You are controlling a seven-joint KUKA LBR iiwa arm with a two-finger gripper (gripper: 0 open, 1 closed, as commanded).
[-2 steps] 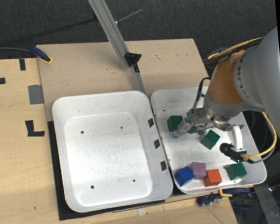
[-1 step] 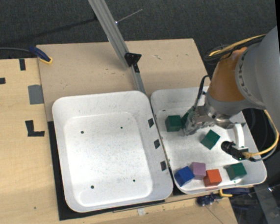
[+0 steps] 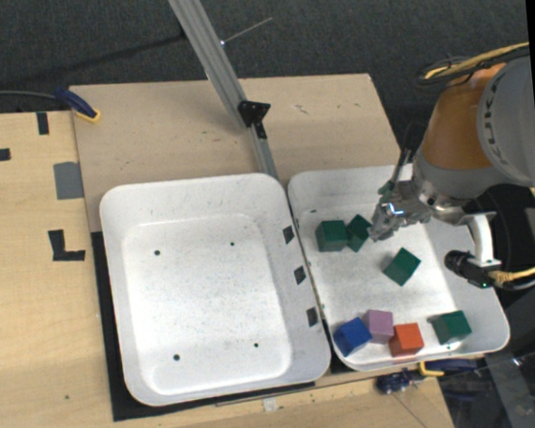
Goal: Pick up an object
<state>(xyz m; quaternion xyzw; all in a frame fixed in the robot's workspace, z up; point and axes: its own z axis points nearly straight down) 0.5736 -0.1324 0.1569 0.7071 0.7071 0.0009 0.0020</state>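
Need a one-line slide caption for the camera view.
KUKA arm's gripper beside two touching green blocks in the right bin; five more blocks lie nearer the front.

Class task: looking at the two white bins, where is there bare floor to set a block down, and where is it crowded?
The left bin offers bare floor from wall to wall. In the right bin, a bare strip lies along the far wall. Crowded: the end effector beside two green blocks, another green block, and the near row of blue, purple, orange and green.
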